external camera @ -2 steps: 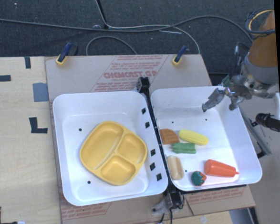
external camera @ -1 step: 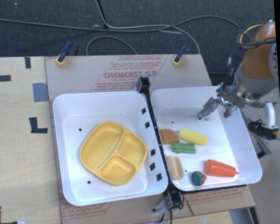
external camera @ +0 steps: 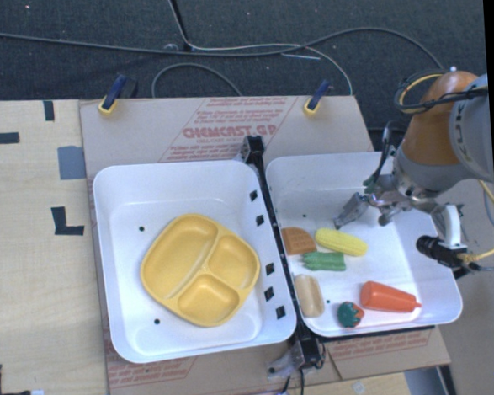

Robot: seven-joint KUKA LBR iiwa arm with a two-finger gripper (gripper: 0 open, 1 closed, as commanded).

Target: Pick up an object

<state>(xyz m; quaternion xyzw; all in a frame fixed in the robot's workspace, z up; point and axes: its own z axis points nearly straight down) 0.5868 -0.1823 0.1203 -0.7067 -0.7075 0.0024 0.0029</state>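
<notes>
The two-finger gripper (external camera: 368, 208) hangs spread and empty over the right white bin (external camera: 432, 310). The yellow plastic corn cob (external camera: 342, 242), mid-bin, looks easiest; it's probably best approached straight down, straddled across its narrow width.

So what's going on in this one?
The arm's gripper hovers in the right bin, its open fingers holding nothing. Just below it lie a toy corn cob, a green vegetable, a bread roll and a carrot. The left bin holds a yellow divided plate.
</notes>
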